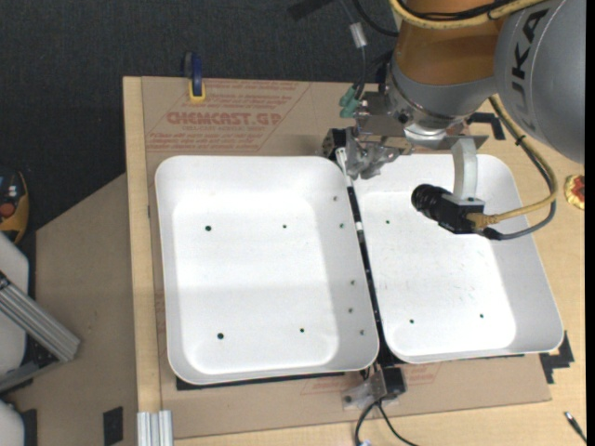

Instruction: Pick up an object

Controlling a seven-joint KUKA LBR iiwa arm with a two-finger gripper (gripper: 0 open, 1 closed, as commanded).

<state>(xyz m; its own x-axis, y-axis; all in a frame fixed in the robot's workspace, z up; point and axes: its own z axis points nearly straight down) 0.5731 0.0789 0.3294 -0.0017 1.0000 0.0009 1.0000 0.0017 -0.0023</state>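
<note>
Two white bins sit side by side; from the overhead camera I see the left bin (251,268) and the right bin (465,295) bare of anything to pick. The gripper (367,161) hangs over the far end of the divide (I cannot tell its opening). My worry: it descends onto the rims and closes on nothing.

Left bin (186,277) lies beside right bin (521,305) (rims touching) on the bench (139,203).
</note>
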